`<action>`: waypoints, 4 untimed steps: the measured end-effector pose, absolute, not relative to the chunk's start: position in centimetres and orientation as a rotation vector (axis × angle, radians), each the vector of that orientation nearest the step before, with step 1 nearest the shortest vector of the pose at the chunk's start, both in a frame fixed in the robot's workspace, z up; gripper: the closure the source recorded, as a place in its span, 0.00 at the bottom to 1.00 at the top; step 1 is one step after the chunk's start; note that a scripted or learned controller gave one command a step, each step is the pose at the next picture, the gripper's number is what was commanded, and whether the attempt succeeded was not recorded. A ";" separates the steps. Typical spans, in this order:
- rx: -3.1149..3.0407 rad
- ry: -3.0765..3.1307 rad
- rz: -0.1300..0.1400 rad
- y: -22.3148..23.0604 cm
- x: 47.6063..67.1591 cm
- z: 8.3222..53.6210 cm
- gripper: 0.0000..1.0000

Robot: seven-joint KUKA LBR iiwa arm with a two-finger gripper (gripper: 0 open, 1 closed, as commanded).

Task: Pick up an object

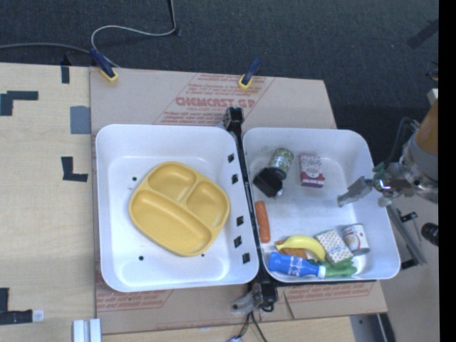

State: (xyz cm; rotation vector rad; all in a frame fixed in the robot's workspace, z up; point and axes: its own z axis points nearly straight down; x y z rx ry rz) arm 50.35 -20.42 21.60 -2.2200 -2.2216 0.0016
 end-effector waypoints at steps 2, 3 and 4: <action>-2.222 -2.224 -0.002 -11.3 48.5 8.5 0.00; -2.223 -2.224 -0.003 -11.3 48.5 9.5 1.00; -2.223 -2.224 -0.003 -11.3 48.5 9.5 0.00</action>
